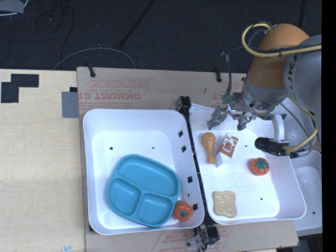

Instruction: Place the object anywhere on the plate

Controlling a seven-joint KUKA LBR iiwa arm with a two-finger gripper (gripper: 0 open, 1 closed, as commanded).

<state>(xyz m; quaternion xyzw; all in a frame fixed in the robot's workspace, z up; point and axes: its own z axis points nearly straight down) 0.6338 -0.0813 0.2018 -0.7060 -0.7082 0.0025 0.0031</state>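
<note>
- Bench: pale wood off to the gripper's left, with a cardboard sheet under both bins. Dark floor and loose cables behind it all.
- Arm: comes in from the right and hangs over the back edge of the right bin, so I'd guess it's lining up a pick, not carrying anything.
- Left bin: sits left of the gripper, butted up against the right one.
- Plate: blue, three sections, well down-left of the gripper. Nothing on it yet, so the task looks barely started.
- Gripper: fingers spread wide, nothing between them.
- Toast: far below the gripper, near the front wall.
- Drumstick: just below the gripper, slightly left. Likely the target, being closest.
- Packet: right beside the drumstick, could get in the way of a clean grab.
- Two tomatoes: one down-right of the gripper, the other in the left bin, touching the plate's corner.
</note>
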